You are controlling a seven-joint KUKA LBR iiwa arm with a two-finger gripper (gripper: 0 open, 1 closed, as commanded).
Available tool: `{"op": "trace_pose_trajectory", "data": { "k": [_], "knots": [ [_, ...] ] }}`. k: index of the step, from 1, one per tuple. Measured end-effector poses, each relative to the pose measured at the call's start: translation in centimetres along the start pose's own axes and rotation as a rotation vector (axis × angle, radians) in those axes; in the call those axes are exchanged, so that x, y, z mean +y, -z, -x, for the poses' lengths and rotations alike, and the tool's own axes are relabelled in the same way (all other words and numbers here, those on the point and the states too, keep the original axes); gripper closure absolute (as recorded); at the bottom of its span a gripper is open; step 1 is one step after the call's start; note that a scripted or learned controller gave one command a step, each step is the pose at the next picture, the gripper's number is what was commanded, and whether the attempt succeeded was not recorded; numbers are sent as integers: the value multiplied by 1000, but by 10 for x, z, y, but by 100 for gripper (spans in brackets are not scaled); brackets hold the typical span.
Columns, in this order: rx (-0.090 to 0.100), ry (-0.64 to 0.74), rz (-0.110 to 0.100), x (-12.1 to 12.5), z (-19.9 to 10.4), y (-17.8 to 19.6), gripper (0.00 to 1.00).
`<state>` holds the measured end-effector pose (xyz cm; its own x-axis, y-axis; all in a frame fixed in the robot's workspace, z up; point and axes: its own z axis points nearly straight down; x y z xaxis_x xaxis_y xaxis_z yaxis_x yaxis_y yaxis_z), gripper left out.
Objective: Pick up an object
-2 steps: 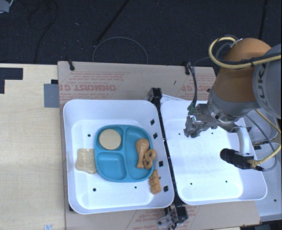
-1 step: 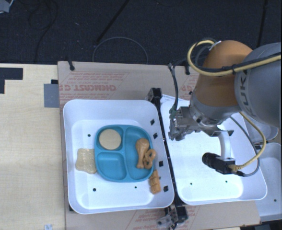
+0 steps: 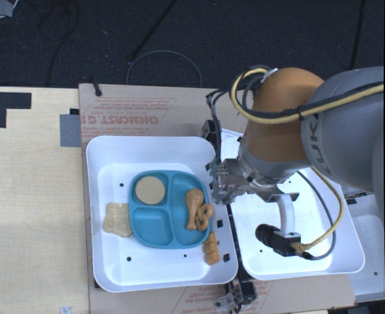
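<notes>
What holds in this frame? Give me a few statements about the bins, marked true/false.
1. The blue tray lies in the left bin. True.
2. The round tan disc sits in the tray's upper-left compartment. True.
3. The pale lump lies inside the tray. False: it lies on the bin floor, beside the tray's left edge.
4. The pincer is at the left bin's left wall. False: it is at that bin's right wall.
5. The twisted tan piece lies on the bin floor. False: it is in the tray's right compartment.
6. The small brown piece lies outside the tray, by its lower-right corner. True.
</notes>
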<state>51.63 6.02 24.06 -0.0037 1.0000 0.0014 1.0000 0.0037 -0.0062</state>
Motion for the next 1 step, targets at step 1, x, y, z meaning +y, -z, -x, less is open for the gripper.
{"op": "trace_pose_trajectory", "data": {
  "k": [1],
  "knots": [
    [-1,0,0,-19,-42,0,100]
  ]
}}
